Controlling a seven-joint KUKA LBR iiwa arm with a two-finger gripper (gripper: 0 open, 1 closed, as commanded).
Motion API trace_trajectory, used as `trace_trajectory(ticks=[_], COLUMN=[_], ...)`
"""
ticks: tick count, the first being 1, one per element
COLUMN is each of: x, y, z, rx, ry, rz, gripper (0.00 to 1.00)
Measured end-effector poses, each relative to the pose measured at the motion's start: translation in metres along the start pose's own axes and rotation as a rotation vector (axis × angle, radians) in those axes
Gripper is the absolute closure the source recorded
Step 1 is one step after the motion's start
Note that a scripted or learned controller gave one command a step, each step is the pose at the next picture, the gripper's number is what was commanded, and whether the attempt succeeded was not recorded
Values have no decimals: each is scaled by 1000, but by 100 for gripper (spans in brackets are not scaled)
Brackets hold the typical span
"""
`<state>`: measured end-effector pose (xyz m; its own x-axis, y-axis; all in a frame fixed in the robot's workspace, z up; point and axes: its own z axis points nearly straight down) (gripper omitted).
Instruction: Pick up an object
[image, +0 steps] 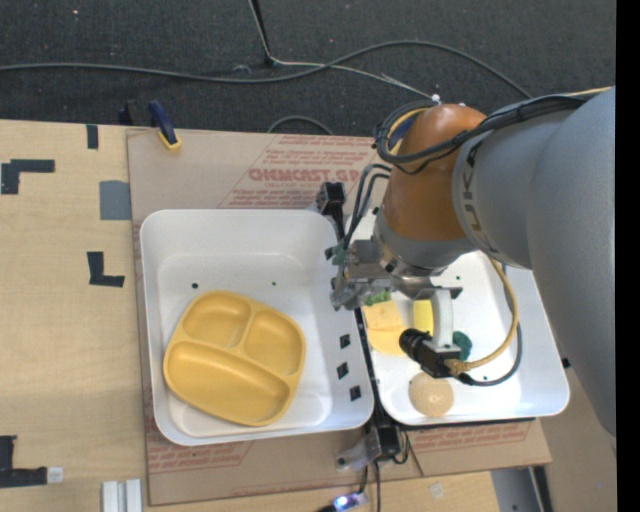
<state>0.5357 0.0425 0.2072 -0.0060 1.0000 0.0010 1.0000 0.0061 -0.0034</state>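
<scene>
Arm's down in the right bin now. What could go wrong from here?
The gripper sits low near the wall between the bins, so it might strike that wall. The yellow pieces and the round beige object lie close together, so a grab may shove them. The hose may snag.

The arm (545, 180) is big, round and grey. It has a shiny orange band (430, 170) near the wrist. Thin black cables (405, 140) loop over the band.

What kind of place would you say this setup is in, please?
Probably a robotics lab's grasping test bench: a robot arm reaches over two white bins, a yellow plate serves as a practice object, and loose cables trail across the floor.
</scene>
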Motion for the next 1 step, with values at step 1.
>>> trace_trajectory(ticks=[1], x=[54], y=[7], z=[-16], rx=[-3], ry=[0], rz=[-1], gripper=[100])
